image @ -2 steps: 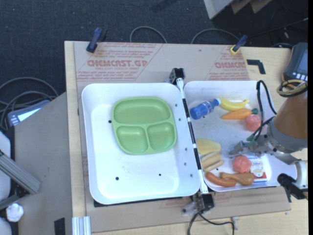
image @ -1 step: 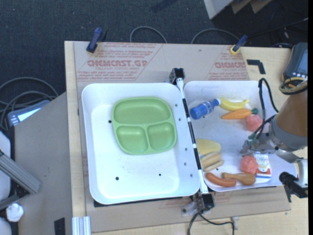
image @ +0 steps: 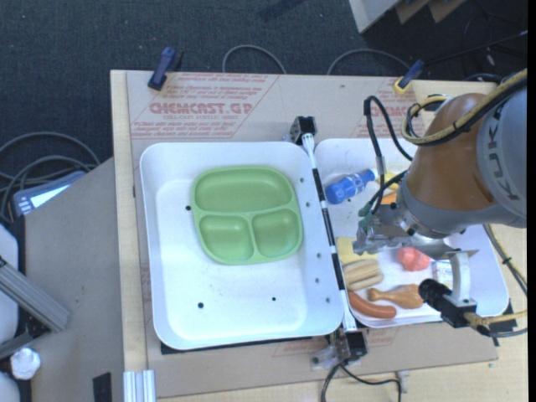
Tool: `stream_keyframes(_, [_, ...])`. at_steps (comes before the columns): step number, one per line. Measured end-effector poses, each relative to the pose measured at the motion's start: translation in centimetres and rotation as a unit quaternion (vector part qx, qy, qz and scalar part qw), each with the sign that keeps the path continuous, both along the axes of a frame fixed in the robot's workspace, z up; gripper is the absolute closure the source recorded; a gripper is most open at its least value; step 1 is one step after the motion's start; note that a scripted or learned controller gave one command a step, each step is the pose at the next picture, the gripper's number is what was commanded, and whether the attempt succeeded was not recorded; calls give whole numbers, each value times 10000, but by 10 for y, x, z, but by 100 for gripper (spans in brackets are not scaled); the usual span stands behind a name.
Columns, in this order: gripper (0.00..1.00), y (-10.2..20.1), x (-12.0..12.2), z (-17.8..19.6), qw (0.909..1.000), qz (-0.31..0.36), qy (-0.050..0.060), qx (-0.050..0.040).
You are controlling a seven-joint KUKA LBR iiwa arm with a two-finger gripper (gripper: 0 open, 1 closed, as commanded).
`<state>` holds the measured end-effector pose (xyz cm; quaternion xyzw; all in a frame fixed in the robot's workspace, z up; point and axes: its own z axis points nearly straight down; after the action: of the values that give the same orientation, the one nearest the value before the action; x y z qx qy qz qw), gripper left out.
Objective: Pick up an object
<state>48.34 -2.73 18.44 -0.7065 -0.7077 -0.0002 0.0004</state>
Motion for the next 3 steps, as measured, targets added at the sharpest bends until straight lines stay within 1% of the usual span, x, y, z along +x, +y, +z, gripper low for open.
stream_keyframes(1, [100,-95,9,7,10000,-12,-9,-14])
stream_keyframes(2, [0,-94,10,7,10000,-10,-8,-10])
stream_keyframes(3, [0,-133,6,-33,10000,-15,10,-6])
